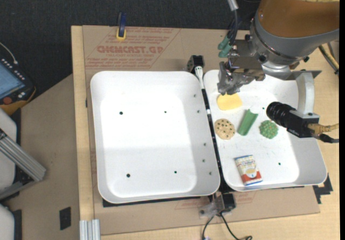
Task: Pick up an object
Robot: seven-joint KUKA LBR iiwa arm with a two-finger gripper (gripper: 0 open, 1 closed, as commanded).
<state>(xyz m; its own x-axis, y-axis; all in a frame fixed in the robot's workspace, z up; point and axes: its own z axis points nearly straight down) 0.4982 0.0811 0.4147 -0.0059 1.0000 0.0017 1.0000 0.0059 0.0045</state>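
My gripper (pixel 228 89) hangs over the back left part of the right bin (pixel 307 166), its tips right at the top edge of a yellow cheese wedge (pixel 230 103). The arm's body covers much of the fingers. In front of the wedge lie a round tan cookie (pixel 224 128), a green stick-shaped piece (pixel 248 122) and a green broccoli floret (pixel 268 129). A small white and red carton (pixel 248 169) lies near the front of the same bin.
The left bin (pixel 108 142) sits beside the right one, with a black divider clamp (pixel 196 64) at the back between them. A black cylindrical fixture (pixel 288 117) juts in over the right bin's right side. Cardboard underlies both bins.
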